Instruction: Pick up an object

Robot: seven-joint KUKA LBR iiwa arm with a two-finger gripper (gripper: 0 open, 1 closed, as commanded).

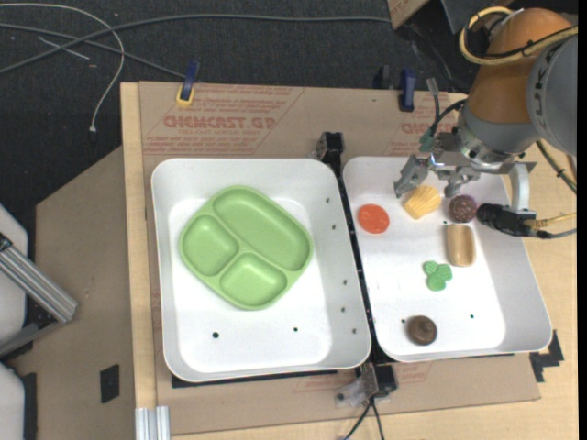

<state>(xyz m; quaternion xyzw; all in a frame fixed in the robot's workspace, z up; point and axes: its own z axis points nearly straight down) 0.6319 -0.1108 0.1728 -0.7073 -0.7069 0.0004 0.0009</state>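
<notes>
Where cardboard bench [275, 122] sits, dark carpet [275, 26]

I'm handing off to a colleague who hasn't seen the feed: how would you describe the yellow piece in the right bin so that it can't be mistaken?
Look in the right bin, at its far end, just below the pincer. The yellow wedge lies between the flat orange disc and the dark round piece. It is the only pale yellow, blocky, angular item; its neighbours are round.
</notes>
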